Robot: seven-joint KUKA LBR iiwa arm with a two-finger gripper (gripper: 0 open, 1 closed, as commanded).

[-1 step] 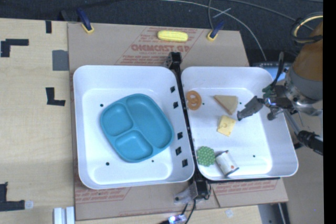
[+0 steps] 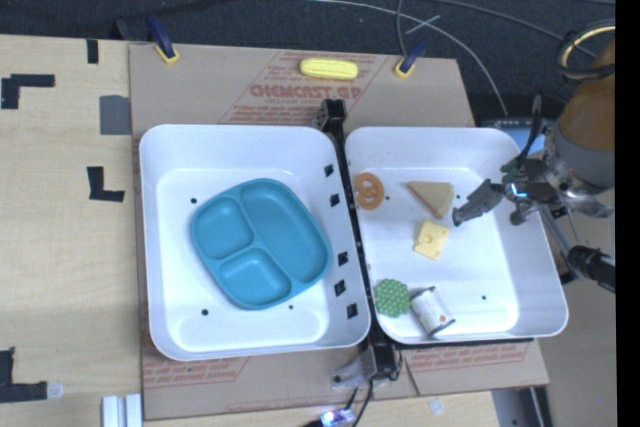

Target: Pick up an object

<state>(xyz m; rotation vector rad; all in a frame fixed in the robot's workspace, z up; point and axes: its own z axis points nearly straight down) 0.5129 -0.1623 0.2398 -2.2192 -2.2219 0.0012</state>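
Note:
The right bin holds several small objects. An orange pretzel-like ring lies near its left wall. A tan wedge sits in the middle, with a yellow cheese-like block just below it. A green round piece and a small white can lie by the front left corner. My gripper hangs over the right half of this bin, just right of the tan wedge and apart from it, with nothing seen held in it.
The left bin carries a blue divided plate. A yellow corn cob lies on the cardboard behind the bins. Black clips sit along the wall between the bins. Cables run across the dark floor at the back.

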